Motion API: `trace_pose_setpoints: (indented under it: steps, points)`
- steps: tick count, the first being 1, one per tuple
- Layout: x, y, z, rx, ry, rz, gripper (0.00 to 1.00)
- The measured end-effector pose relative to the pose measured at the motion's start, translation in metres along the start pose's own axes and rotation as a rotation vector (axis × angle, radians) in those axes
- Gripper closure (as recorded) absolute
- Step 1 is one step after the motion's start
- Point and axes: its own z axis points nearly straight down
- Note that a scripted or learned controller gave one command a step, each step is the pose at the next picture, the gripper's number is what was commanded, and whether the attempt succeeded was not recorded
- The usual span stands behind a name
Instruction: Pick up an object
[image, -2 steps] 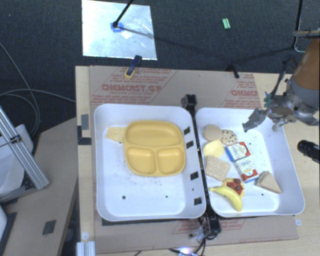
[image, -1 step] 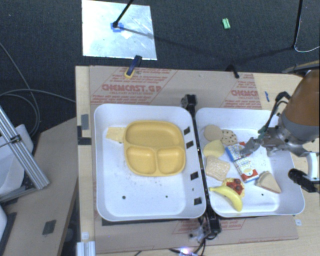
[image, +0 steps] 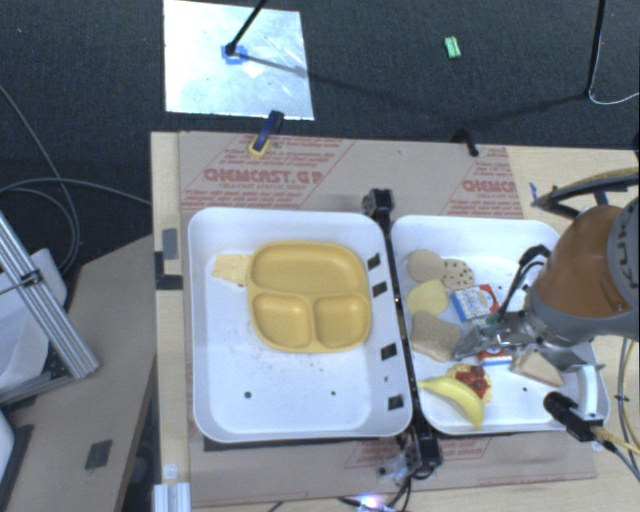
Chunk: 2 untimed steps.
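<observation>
My gripper (image: 478, 343) hangs low over the right bin (image: 500, 228), just right of a brown bread slice (image: 433, 337) and above a small red item (image: 472, 381). Nothing shows as held. A banana (image: 455, 396) lies at the bin's front. Further back sit a tan round piece (image: 424, 264), a speckled cookie (image: 457, 272), a pale yellow round piece (image: 429, 297) and a blue and white carton (image: 470, 302). A toast slice (image: 538, 371) peeks out beneath the wrist. The arm hides the bin's right part.
The left bin (image: 205, 330) holds a yellow divided plate (image: 305, 296) and a pale yellow slab (image: 232, 268) beside it. A black divider (image: 393, 300) with clips runs between the bins. Cables trail off the arm at the right front.
</observation>
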Motion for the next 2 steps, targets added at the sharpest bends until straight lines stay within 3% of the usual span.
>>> trace_pose_setpoints:
  steps: [1,2]
  points:
    - [-0.001,0.003,-0.015,-0.007,-0.002,-0.001,1.00]
    - [0.078,0.023,-0.110,-0.016,0.001,-0.013,1.00]
